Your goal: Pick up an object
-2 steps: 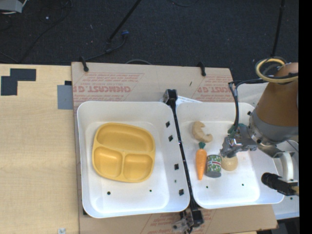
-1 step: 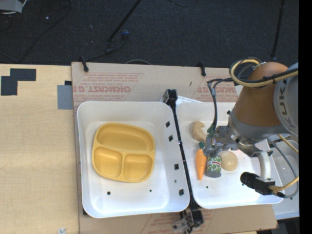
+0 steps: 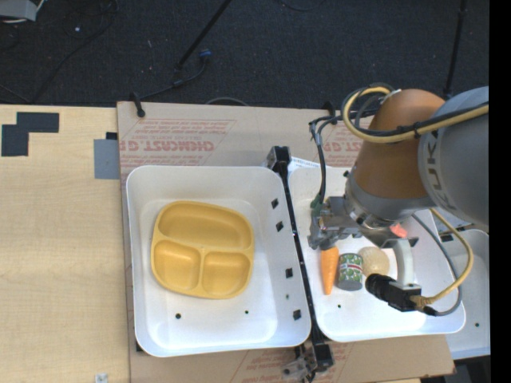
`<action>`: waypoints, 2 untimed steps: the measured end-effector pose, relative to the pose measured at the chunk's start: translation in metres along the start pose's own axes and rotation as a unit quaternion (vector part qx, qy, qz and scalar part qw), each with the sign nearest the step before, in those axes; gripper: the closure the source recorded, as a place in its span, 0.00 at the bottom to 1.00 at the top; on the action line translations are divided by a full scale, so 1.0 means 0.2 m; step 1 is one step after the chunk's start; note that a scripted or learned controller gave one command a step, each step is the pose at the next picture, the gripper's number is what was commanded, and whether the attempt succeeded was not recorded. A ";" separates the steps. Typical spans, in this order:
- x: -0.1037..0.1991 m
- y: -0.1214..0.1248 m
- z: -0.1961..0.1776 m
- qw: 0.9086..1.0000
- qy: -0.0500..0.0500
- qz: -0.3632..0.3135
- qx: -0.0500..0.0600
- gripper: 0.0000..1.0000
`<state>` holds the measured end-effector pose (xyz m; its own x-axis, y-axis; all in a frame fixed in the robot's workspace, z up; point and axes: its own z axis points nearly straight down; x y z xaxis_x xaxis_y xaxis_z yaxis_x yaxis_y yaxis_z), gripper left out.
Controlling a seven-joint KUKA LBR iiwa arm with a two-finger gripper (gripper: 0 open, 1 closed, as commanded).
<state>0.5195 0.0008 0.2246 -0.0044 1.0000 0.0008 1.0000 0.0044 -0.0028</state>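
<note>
Arm (image 3: 415, 162) bent low over right bin (image 3: 447, 325), pincer (image 3: 326, 234) above carrot (image 3: 328, 270)

A dark carpeted floor (image 3: 160, 30) fills the top of the frame, crossed by loose black cables (image 3: 209, 24). Below it, a pale wooden bench top (image 3: 60, 254) spans the left side, marked with dark blue-grey patches (image 3: 32, 130) at upper left. A brown cardboard sheet (image 3: 215, 134) with reversed red lettering lies at centre under even light.
</note>
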 end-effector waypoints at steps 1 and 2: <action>0.25 0.03 0.05 1.000 0.000 0.000 0.001 1.00; 0.50 0.05 0.00 1.000 0.000 0.000 0.000 1.00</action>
